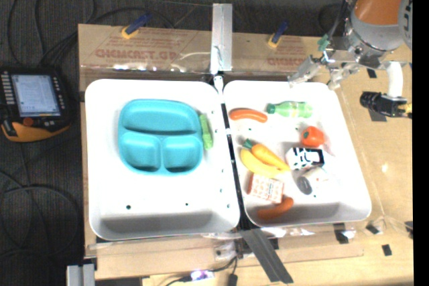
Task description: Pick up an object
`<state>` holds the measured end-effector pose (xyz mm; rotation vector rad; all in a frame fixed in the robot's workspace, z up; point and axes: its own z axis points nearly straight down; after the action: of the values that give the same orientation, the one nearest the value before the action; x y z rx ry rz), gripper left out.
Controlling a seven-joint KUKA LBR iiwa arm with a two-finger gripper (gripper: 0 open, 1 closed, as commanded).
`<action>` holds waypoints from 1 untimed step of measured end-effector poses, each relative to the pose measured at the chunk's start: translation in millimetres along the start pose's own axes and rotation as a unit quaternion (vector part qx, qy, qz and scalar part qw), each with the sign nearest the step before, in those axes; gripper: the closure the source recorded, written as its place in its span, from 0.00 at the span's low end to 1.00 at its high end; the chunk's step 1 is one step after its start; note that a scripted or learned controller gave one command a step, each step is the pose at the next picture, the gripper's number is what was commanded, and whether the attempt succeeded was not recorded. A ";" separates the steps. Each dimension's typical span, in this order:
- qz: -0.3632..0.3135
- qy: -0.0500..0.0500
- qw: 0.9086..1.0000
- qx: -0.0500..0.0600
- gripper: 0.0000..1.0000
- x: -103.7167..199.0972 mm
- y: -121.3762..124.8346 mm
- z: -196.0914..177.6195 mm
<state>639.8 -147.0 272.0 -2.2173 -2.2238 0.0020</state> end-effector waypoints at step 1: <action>-0.005 0.000 1.000 0.001 0.00 43.9 -14.6 162.3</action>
<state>624.7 -103.2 109.8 -2.2043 -2.2343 0.0044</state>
